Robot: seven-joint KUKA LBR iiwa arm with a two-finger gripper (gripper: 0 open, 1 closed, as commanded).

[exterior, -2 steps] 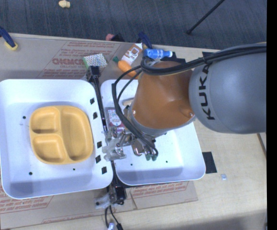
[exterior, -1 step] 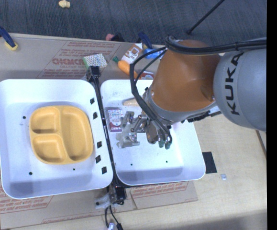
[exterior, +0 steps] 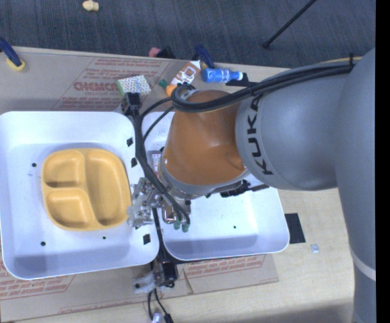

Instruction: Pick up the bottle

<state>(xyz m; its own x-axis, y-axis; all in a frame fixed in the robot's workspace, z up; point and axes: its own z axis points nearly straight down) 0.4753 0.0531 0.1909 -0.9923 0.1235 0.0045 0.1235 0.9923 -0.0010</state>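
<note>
Blue-capped bottle (exterior: 219,75) lies on its side behind the bins.

- We see the yellow divided tray (exterior: 85,188) taking the middle of the left bin (exterior: 19,261); only a rim of bare floor around it.
- Arm (exterior: 275,140) covers most of the right bin (exterior: 262,237); its front strip is open.
- Cables (exterior: 155,180) run along the divide between the bins.
</note>
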